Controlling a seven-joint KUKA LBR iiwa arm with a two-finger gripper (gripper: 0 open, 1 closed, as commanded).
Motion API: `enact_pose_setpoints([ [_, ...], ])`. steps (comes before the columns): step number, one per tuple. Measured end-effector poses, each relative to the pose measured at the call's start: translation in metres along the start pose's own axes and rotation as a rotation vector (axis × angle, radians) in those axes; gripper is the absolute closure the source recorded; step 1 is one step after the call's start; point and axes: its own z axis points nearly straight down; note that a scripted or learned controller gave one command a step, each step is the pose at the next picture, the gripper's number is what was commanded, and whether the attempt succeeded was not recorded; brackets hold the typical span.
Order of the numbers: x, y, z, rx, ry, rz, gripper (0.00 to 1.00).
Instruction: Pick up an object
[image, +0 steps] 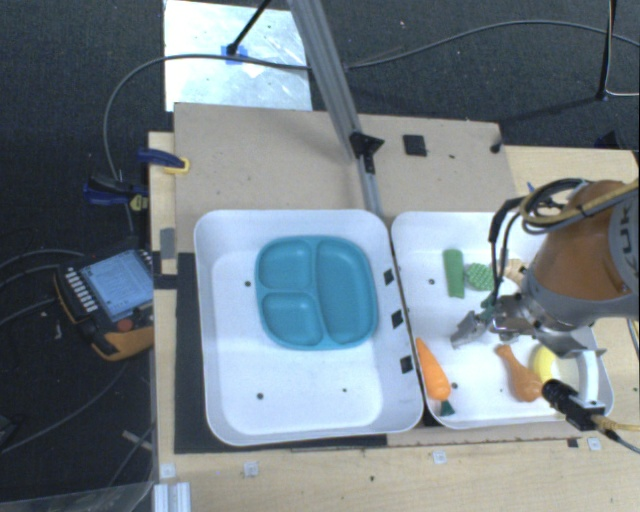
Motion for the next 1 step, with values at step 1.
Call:
enact_pose_setpoints([
  [1, -0.0003, 0.0023, 0.0485, -0.009, -0.002, 0.0, 0.0],
])
